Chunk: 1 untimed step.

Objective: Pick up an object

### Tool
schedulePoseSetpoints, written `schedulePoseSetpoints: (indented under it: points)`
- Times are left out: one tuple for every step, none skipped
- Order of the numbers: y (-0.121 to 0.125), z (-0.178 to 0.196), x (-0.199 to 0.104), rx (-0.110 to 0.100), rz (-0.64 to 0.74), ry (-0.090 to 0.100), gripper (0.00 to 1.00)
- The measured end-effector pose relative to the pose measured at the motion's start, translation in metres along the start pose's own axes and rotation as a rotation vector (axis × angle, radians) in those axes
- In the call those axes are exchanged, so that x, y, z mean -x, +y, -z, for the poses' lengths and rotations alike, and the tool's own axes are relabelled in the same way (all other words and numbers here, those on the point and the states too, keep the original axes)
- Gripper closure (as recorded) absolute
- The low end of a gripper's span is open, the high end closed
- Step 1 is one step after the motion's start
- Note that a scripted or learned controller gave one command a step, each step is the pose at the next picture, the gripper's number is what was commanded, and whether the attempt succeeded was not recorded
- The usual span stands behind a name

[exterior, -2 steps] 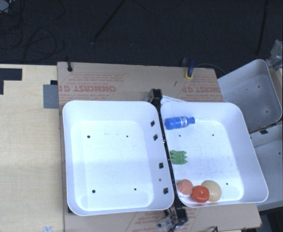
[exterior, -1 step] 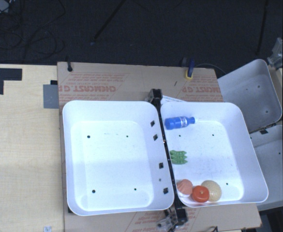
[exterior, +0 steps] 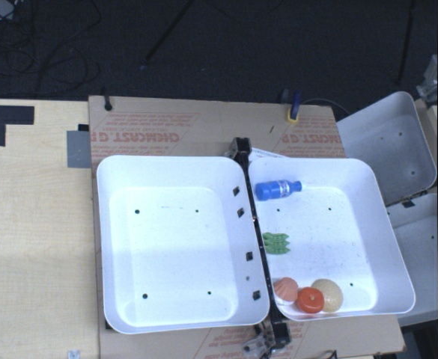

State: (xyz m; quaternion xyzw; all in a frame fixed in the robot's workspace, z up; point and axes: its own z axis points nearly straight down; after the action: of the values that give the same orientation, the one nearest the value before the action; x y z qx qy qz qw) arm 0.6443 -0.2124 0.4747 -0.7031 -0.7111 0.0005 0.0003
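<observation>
Blue bottle [exterior: 277, 190] | white cap, lying sideways | right bin [exterior: 383, 223] far-left corner | pincer state: cannot tell

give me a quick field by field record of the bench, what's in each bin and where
bins: two shallow white bins side by side, left bin, right bin
blue bottle: right bin, far left part, lying on its side
green item: right bin, by the left wall, midway down
near corner cluster: pink item, red round item, pale round item, close together in the right bin
divider: black clips along the shared edge
</observation>
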Motion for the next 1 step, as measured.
schedulePoseSetpoints:
  points:
    - [-0.0003,0.0176,-0.0118,0.000,-0.009,0.000,1.00]
